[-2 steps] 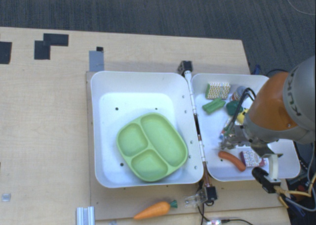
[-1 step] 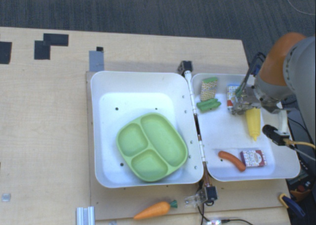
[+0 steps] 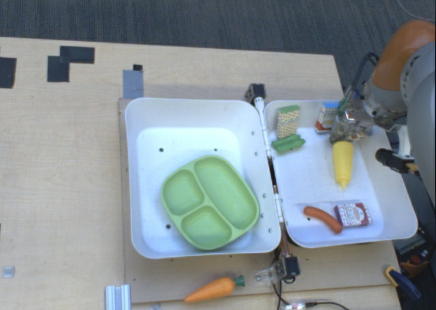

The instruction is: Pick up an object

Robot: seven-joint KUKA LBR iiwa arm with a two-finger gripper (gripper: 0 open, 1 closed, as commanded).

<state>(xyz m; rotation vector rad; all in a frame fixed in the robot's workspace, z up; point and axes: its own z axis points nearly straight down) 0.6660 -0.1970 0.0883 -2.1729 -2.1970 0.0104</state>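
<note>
The right bin (image 3: 392, 223) holds several items. A yellow corn-like piece (image 3: 343, 163) lies upright in its middle. At the far left corner a yellow-green block (image 3: 288, 120) lies above a green pea pod (image 3: 289, 143). Near the front edge are an orange-red sausage (image 3: 322, 218) and a red packet (image 3: 353, 214). My gripper (image 3: 344, 127) hangs over the bin's far right corner, just above the top end of the yellow piece and beside a small colourful item (image 3: 325, 120). Whether it touches either cannot be made out.
The left bin (image 3: 146, 159) holds a green divided plate (image 3: 210, 201). An orange carrot (image 3: 212, 289) lies on the bench in front of the bins. A black clamp (image 3: 256, 90) stands at the far end of the divider between them. The arm (image 3: 402, 70) enters from the right.
</note>
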